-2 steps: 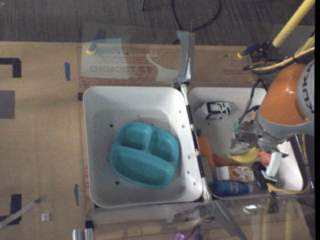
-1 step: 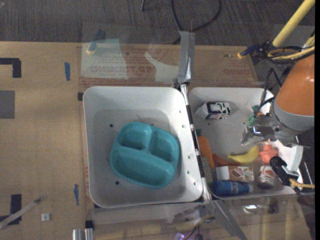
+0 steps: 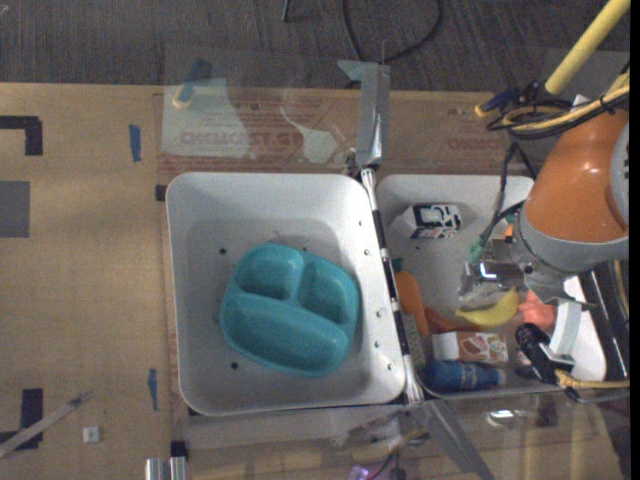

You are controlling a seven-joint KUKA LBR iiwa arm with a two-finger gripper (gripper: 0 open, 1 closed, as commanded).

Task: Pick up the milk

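The milk [image 3: 437, 218] is a small white carton with black patches, lying near the far left corner of the right bin [image 3: 400, 200]. My gripper [image 3: 484, 278] hangs over the middle of that bin, to the right of the milk and nearer the camera, clearly apart from it. It sits just above a yellow banana [image 3: 490, 314]. The grey wrist and orange band [image 3: 580, 183] cover the right side of the bin.
An orange carrot-like piece [image 3: 410, 294] lies along the right bin's left wall. A small printed box [image 3: 480, 347] and a blue bottle [image 3: 463, 376] lie at the near edge, and something pink [image 3: 541, 312] beside the banana. A teal divided plate [image 3: 290, 308] fills the left bin [image 3: 200, 218].
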